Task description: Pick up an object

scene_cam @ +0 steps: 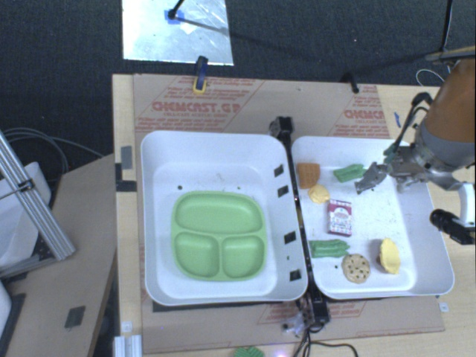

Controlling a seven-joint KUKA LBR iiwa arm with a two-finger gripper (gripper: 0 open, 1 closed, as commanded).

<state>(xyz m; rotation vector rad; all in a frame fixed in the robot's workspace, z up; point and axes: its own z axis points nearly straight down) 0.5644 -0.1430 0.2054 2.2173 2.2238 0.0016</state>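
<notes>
Nearest the camera, along the front of the right shallow white plastic bin (443, 272): a round brown biscuit with dark chips (356, 268), and just right of it a yellow rounded toy food piece (389, 256). Just behind and to the left of the biscuit, close to the wall shared by the two bins, a long green pod-shaped piece (328, 248) lying crosswise.

At about the same depth in the left shallow white plastic bin (160, 199): a light green plastic plate with three compartments (219, 234), flat on the floor.

Farther back in the right bin, near its middle, a small red and white carton (340, 217) lying flat. Behind that, a small yellow rounded piece (319, 194), then an orange block-shaped piece (309, 174), both near the left wall. Right of the orange block, a short green piece (348, 172).

Just beside the short green piece, on its right, the grey two-finger gripper (366, 179), reaching in from the right over the rear half of the right bin. How far open, and whether closed on anything, impossible to tell at this resolution.

Beneath both bins, a brown cardboard sheet with red lettering (195, 108). At its rear edge, a yellow and blue clamp (200, 76). Farthest back, on the dark floor, a shiny silver square sheet (177, 21).
</notes>
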